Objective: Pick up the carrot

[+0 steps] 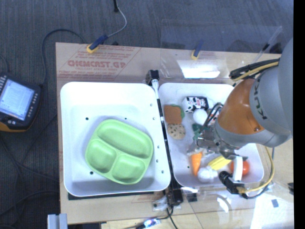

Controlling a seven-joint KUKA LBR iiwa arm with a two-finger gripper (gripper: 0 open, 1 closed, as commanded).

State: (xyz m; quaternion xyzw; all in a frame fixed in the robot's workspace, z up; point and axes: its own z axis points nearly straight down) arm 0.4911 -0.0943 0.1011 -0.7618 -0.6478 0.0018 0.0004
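The carrot [196, 161] is crammed among other toy food in the right bin [177, 175], so the gripper [208, 144] is parked right above it, though whether it's open can't be told.

arm [281, 104]: grey casing | orange wrist band | black and yellow cables

Glossy white plastic bins [71, 128]; matt green plastic plate [120, 150].
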